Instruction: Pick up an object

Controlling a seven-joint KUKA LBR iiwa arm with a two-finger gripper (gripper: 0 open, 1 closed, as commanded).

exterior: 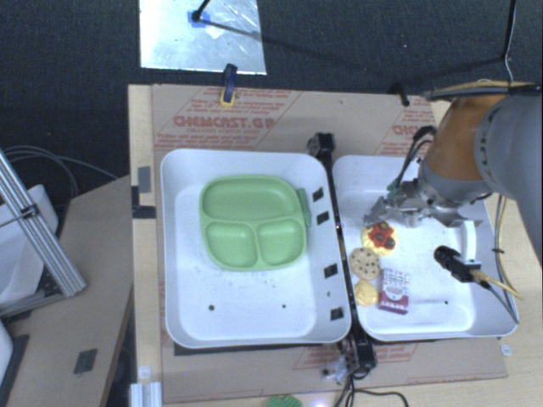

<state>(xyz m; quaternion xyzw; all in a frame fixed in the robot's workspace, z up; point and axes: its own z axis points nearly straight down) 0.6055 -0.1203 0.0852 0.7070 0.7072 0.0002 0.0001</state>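
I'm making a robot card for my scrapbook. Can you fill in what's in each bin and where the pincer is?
left bin: one green plate with three sections
right bin: red and yellow toy food, round cookie, small yellow piece, red and white packet
pincer: over the right bin, right by the red and yellow toy food
holding something: cannot tell

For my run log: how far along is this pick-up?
Done: the tool sits low over the right bin, just above the red and yellow toy. In hand: I can't see anything gripped. Left: the grasp and lift, since the toy, cookie and red packet all lie on the bin floor.
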